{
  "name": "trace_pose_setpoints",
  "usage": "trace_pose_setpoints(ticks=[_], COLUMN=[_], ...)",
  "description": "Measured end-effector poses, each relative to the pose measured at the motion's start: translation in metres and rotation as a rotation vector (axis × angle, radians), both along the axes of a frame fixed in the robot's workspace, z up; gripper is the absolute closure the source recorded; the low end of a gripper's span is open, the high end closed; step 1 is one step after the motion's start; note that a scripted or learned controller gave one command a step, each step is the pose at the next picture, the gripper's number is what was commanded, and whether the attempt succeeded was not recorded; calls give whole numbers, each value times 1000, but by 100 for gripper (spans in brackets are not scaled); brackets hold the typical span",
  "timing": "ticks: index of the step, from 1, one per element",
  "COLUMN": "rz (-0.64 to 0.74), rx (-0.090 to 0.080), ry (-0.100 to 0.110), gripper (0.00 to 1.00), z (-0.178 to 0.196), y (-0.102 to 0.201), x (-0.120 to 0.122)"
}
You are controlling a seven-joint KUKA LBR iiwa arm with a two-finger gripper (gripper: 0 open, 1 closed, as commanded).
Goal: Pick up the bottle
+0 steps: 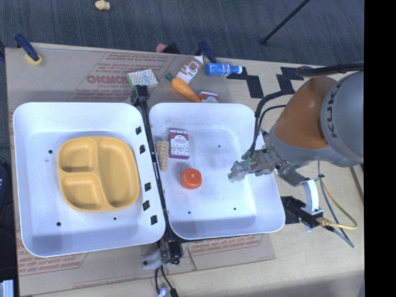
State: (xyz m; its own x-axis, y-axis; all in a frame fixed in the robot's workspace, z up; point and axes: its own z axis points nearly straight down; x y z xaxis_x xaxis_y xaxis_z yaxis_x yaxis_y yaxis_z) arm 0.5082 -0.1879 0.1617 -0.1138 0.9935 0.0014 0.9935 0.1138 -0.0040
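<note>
A small blue bottle with a pale cap lies on its side on the bench, behind the right bin and outside it. My gripper hangs low over the right part of the right bin, well in front of the bottle. Nothing shows between its tips. The orange-banded wrist rises to its right.
In the right bin lie a red box, a ridged tan cone and an orange round piece. A yellow divided plate sits in the left bin. A carrot and a white-orange packet lie beside the bottle.
</note>
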Motion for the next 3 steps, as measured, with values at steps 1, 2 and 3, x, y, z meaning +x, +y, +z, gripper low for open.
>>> trace_pose_setpoints(ticks=[1, 2, 3], rz=[-505, -685, -615], rx=[0, -1, -1], ry=[2, 0, 2], gripper=[100, 100, 100], z=[-41, 47, 47], y=[8, 23, 102], x=[-33, -32, -32])
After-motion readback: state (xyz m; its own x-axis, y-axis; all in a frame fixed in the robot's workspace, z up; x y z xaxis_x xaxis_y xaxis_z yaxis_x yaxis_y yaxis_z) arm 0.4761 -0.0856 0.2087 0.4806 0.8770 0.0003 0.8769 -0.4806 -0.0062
